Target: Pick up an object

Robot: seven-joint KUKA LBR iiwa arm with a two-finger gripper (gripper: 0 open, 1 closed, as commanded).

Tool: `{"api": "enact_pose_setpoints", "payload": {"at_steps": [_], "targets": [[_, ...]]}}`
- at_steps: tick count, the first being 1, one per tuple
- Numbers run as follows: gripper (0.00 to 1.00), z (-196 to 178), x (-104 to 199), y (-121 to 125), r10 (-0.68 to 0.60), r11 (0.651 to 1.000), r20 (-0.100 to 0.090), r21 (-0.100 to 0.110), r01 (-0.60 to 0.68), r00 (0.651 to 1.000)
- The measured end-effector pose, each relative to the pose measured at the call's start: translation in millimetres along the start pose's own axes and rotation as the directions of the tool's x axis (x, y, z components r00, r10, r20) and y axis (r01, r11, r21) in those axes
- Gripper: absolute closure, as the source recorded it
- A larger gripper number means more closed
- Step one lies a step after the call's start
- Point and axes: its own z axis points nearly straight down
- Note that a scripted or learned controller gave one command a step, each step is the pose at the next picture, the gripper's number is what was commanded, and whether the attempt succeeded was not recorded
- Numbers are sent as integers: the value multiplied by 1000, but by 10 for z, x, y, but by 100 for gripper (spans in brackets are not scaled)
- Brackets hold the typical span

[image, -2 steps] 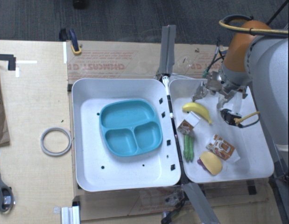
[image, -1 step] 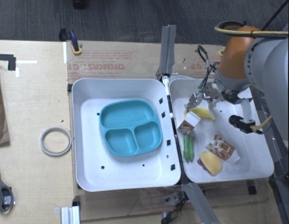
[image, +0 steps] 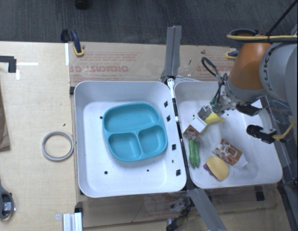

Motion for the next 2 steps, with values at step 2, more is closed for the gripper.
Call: {"api": "enact_pose_setpoints", "payload": {"at_steps": [2], "targets": [[0,-952,-327,221,307,952,2,-1,-307,952]]}}
